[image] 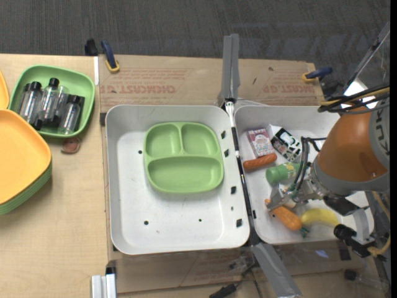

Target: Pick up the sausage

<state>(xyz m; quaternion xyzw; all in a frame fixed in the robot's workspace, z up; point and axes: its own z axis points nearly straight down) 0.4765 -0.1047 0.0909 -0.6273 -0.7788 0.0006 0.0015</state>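
Sausage [259, 162] lies in the right bin [263, 228], near its left wall, just below a pink-and-white packet [260, 142] and apart from the arm. Going by size: the left bin [124, 216] holds a green divided plate [183, 157]. The grey arm with its orange band [350, 149] reaches over the right bin's lower half. Its gripper [282, 200] hangs low above the bin floor, just above an orange carrot [288, 218] and left of a yellow banana [319, 216]; a green round toy [277, 174] sits just above it. Whether the gripper is spread or pressed together I cannot tell, and nothing is clearly seen gripped in it.
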